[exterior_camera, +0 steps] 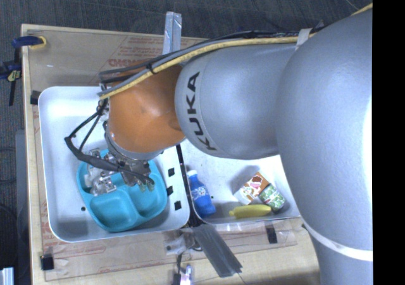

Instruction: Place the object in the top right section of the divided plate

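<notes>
Gripper sits low over the blue divided plate in the left bin, can't tell its grip or any object there, though the plate looks like light, rigid, slick plastic.

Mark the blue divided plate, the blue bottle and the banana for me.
Blue divided plate (121, 209), camera view, on its lower left compartment.
Blue bottle (200, 194), camera view, on its body.
Banana (250, 211), camera view, on its middle.
</notes>
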Motion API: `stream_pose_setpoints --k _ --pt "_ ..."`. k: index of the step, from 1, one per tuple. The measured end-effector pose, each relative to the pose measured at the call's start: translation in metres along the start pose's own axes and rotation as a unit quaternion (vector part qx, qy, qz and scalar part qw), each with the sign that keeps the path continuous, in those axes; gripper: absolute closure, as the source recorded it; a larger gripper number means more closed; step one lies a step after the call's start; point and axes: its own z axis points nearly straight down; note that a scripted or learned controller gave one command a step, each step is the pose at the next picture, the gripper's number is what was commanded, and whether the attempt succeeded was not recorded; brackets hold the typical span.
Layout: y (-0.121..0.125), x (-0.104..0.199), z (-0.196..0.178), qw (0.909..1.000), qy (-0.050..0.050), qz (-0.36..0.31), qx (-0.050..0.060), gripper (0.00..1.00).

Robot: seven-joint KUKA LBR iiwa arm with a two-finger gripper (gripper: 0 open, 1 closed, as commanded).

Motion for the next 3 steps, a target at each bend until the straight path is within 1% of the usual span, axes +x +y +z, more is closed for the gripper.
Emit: stream_pose_setpoints --k 1,2,3 --pt "0.035 -0.009 0.094 0.9988 0.002 -0.05 -0.001 1.0" --pt "0.044 -0.028 0.092 0.9941 0.002 -0.108 0.001 1.0" --pt "-0.065 -0.017 -0.011 0.9818 -0.001 -0.19 0.0 1.0"
